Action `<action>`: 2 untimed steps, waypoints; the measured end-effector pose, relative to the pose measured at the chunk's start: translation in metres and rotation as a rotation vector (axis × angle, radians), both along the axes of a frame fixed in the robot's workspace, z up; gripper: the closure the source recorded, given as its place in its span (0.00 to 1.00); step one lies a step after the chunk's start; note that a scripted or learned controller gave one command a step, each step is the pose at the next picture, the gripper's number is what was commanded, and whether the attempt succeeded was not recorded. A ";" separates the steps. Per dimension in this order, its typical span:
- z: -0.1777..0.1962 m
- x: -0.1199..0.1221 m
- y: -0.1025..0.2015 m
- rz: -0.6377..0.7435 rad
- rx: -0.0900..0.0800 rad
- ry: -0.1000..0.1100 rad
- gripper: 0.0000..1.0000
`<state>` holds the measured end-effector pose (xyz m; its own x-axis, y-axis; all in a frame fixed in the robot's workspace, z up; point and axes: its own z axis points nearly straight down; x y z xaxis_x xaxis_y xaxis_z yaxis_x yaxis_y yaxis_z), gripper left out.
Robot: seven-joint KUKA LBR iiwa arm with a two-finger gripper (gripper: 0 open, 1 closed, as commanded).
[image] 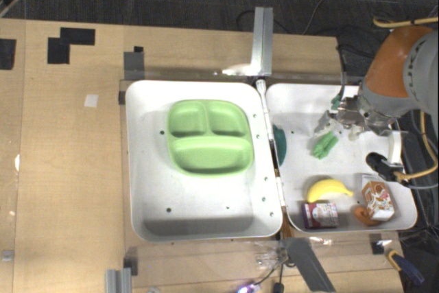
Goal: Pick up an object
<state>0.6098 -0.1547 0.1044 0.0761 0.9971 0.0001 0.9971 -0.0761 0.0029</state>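
Wooden bench point(62, 168), pale and matte, carries two shallow white bins side by side; dark ribbed flooring lies beyond. All positions below are given against the right bin point(295, 113).

Along its near wall: a dark maroon can point(320, 215) on its side, label unreadable; a glossy curved banana point(328, 189) just behind it; a small brown-and-white carton point(376, 201) in the near right corner, print too small to read.

Mid-bin: a green ridged block point(324, 145) lies tilted on the floor. At the left wall, a dark green object point(278, 143) is half hidden by the rim.

Just beyond the block, the gripper point(332, 122) stands with metal fingers spread, nothing between them.

Left of the bin, its neighbour point(147, 216) holds a smooth green divided plate point(208, 136).
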 end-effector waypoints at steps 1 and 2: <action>-0.014 -0.012 0.020 0.057 -0.004 -0.011 0.00; -0.001 -0.009 0.023 0.058 -0.001 -0.018 1.00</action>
<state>0.6008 -0.1321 0.1033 0.0180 0.9998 -0.0001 0.9996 -0.0180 0.0213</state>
